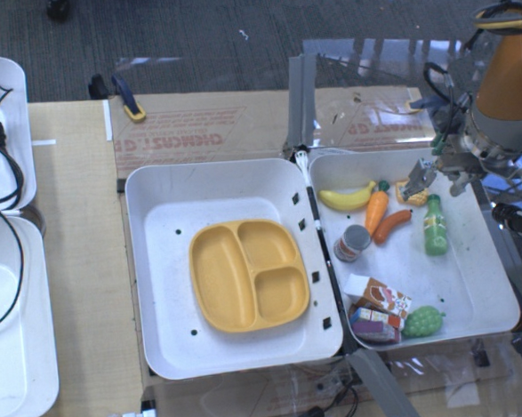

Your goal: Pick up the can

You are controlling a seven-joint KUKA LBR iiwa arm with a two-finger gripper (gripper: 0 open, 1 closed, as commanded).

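Note:
The can (352, 242) lies on its side near the left wall of the right bin (481, 295), its grey lid facing up and right. My gripper (440, 176) hovers over the bin's back right part, open, with nothing between its fingers. It is to the right of the can and farther back, just above a green bottle (434, 226).
The right bin also holds a banana (347, 196), a carrot (375, 211), an orange sausage-shaped toy (391, 225), a small orange item (411, 192), a snack box (382, 306) and a green broccoli-like toy (423, 322). The left bin (157, 255) holds a yellow divided tray (248, 274).

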